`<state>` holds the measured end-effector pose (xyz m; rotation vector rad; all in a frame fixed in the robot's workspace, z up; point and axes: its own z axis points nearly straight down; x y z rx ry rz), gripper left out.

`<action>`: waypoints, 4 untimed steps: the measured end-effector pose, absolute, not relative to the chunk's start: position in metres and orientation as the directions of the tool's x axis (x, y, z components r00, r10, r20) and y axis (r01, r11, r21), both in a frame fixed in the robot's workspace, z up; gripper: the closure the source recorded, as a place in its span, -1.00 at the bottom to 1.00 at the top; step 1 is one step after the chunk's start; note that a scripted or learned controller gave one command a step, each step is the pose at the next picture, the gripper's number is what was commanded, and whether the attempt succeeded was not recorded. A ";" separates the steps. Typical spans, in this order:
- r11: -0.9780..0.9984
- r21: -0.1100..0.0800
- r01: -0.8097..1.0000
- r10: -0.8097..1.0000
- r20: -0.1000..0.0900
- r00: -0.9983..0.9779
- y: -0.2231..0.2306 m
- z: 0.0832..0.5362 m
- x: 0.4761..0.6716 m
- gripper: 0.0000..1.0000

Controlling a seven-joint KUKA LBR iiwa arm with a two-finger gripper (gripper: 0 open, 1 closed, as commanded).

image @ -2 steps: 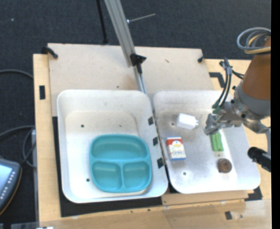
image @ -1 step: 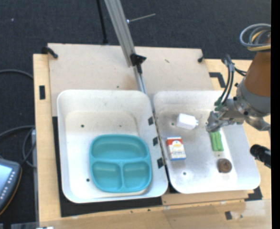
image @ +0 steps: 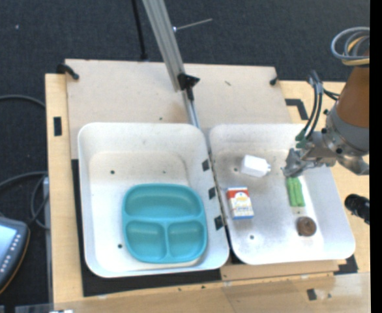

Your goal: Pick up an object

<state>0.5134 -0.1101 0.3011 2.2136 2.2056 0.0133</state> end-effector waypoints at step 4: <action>0.003 0.023 1.000 1.000 -0.010 -0.003 -0.113 0.322 0.515 -1.00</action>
